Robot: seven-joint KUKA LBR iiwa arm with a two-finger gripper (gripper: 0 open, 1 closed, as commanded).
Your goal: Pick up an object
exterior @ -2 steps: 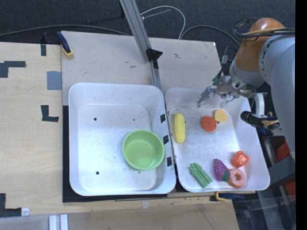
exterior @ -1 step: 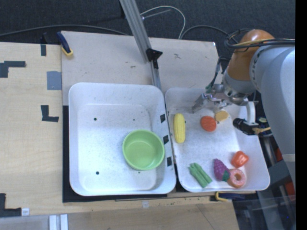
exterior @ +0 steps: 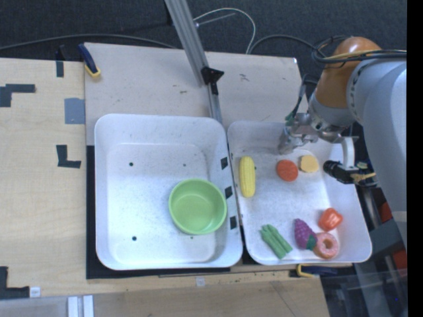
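My claw point(exterior: 289, 145) hangs low over the right bin's point(exterior: 264, 132) far end, grip state unreadable from above, just beside the orange tomato point(exterior: 287, 170) and yellow piece point(exterior: 308, 164), likely targets since nearest.

Bench is carrying two white bins: left bin point(exterior: 106, 177), right bin point(exterior: 264, 134). Left is holding one green bowl point(exterior: 197, 207). Right is holding seven toy foods: one corn cob point(exterior: 247, 176), tomato point(exterior: 287, 170), yellow piece point(exterior: 308, 164), red pepper point(exterior: 330, 219), grapes point(exterior: 302, 232), doughnut point(exterior: 326, 245), green vegetable point(exterior: 275, 240).
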